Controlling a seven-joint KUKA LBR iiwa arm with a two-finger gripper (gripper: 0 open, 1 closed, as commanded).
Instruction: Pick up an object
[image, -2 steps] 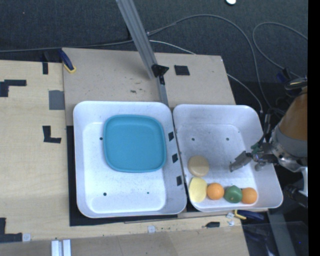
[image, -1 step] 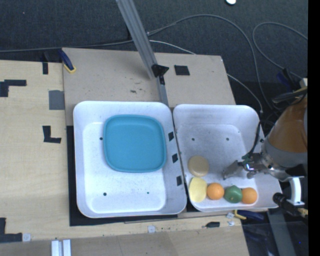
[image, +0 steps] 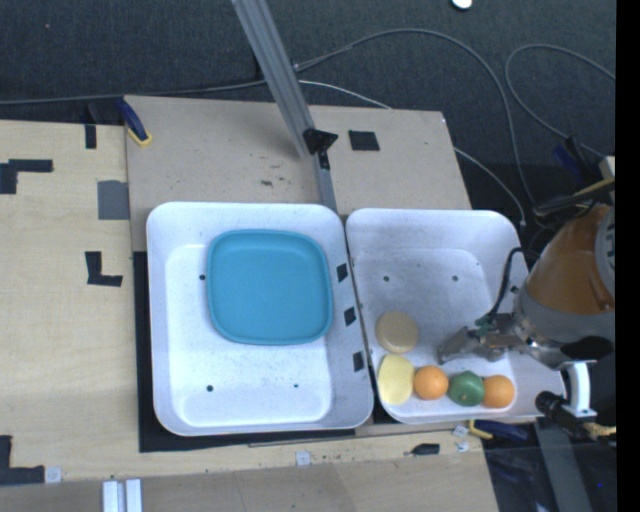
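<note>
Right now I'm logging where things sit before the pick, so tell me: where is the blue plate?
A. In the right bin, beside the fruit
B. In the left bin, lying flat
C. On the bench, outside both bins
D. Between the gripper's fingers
B. The blue plate lies flat in the left bin, while the small items, such as the orange, sit along the near wall of the right bin.

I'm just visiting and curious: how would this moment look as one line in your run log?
stage: reaching | gripper: low in right bin, above green item | holding: nothing seen | left bin: blue plate
</note>
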